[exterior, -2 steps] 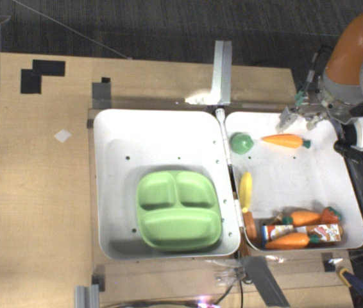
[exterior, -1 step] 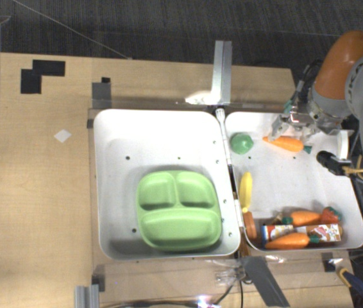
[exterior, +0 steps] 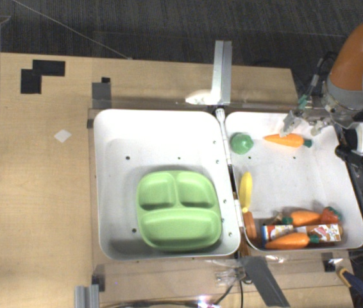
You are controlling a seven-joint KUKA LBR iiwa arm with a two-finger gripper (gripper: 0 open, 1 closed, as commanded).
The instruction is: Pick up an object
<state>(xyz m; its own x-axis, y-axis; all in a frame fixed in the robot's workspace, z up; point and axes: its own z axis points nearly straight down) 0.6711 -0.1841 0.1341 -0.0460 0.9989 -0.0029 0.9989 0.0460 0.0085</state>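
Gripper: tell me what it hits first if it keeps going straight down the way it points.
Probably the carrot in the right bin: the gripper hangs just above its upper edge. Depth is unclear, so it might land on the bin floor beside it.

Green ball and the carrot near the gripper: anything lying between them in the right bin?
Nothing. In the camera view, the green ball and the carrot are separated by bare white bin floor. The gripper is just above the carrot.

I see a light wooden bench (exterior: 34, 191) filling most of my feed, black square markings (exterior: 40, 74) at ten o'clock. Dark ribbed flooring (exterior: 168, 11) spans twelve o'clock. A grey metal post (exterior: 222, 72) stands upright just above centre.
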